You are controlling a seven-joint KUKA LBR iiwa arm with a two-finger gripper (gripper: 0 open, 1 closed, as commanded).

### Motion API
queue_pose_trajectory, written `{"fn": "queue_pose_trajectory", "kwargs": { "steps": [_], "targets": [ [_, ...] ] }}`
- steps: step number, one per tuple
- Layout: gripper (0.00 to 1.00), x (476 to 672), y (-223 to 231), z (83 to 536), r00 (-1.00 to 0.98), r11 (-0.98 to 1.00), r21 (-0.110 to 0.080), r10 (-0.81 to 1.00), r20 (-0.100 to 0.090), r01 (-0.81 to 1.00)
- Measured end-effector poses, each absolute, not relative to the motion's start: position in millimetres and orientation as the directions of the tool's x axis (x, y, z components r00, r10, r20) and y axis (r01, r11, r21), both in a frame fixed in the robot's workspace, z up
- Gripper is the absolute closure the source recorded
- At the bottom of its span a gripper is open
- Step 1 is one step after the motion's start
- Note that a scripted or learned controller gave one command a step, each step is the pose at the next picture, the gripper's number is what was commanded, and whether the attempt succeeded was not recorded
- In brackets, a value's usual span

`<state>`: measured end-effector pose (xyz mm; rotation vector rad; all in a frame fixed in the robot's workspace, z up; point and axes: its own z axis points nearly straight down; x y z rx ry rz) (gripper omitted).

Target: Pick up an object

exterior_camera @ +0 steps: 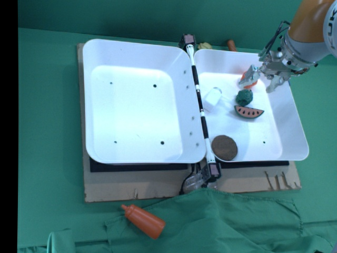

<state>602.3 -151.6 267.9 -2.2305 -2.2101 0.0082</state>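
One tool (261,78) | fingers spread | orange toy (248,78) between them | right bin (284,136)

The only lettering is on the arm (322,20), at the picture's right edge: part of a dark mark on the grey casing below the orange band (it looks like a "U" or "K", cut off by the frame). Nothing else in the two bins or on the bench carries readable text.
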Motion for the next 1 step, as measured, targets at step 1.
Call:
{"fn": "queue_pose_trajectory", "kwargs": {
  "steps": [1],
  "targets": [
    [0.00, 628.7, -171.5, 178.4, 0.005, -0.005, 0.007, 1.000, -0.003, 1.000]
  ]
}}
